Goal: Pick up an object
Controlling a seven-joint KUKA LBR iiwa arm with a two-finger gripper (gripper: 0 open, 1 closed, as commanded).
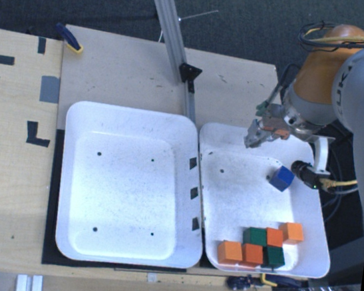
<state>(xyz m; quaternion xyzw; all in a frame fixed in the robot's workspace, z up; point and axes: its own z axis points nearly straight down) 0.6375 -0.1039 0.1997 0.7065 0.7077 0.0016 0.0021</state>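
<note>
While the end effector (255, 140) hung over the right bin's (229, 195) far edge, finger state indiscernible, the blue block (281, 178) lay near, toward the bin's right-hand wall; coloured blocks (258, 248) clustered well apart at the near end.

Worktop (4, 170): two bins side by side. Right bin (221, 180): one block (281, 178) near its right wall; cluster of blocks (260, 245) at its near right corner. Tool (255, 140) above its far edge.
</note>
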